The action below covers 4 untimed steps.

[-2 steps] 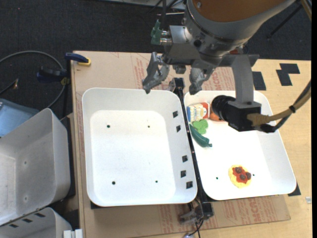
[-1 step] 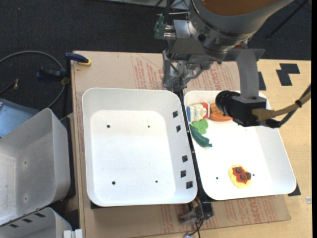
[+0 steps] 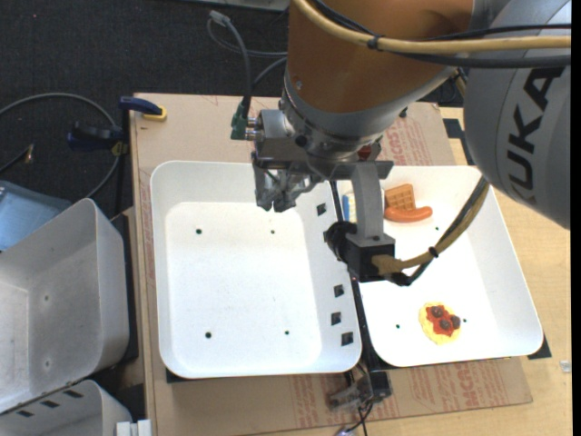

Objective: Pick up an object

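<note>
The grey KUKA arm [image 3: 508, 107] reaches in from the right, its orange band [image 3: 363, 34] wide above the wrist. The gripper [image 3: 281, 193] hangs downward, its dark fingers [image 3: 272, 193] close together, nothing visible between them.

Even, bright overhead light is seen; the white bins [image 3: 182, 189] glare slightly, and the near arm [image 3: 381, 44] is blurred.

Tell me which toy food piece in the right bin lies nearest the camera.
The round yellow toy piece with red topping, alone near the bin's front edge. The orange sausage-shaped toy and tan waffle-like piece lie together at the back.
</note>
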Tool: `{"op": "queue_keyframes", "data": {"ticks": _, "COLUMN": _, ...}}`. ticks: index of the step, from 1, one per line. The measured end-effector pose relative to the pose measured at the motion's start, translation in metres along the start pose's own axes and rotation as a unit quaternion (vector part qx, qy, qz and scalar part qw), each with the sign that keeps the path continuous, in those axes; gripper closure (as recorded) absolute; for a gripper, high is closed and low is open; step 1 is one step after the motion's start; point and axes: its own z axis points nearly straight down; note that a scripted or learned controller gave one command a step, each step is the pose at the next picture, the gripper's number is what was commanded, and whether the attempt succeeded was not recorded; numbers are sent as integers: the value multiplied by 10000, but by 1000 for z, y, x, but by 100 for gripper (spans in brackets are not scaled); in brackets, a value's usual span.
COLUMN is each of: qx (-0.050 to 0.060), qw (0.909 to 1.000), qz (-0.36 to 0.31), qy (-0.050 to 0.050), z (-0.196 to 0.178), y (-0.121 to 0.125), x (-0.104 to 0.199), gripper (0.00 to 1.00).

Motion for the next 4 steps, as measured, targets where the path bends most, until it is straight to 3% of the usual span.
{"op": "queue_keyframes", "data": {"ticks": 1, "qx": -64, "qw": 10000, "qz": 20, "qy": 24, "z": -17, "y": 1, "x": 0, "gripper": 100}}
{"op": "queue_keyframes", "data": {"ticks": 2, "qx": -61, "qw": 10000, "qz": 19, "qy": 22, "z": -17, "y": 1, "x": 0, "gripper": 0}}
{"op": "queue_keyframes", "data": {"ticks": 3, "qx": -65, "qw": 10000, "qz": 17, "qy": 21, "z": -27, "y": 1, "x": 0, "gripper": 100}}
{"op": "queue_keyframes", "data": {"ticks": 4, "qx": -61, "qw": 10000, "qz": 18, "qy": 19, "z": -27, "y": 1, "x": 0, "gripper": 0}}
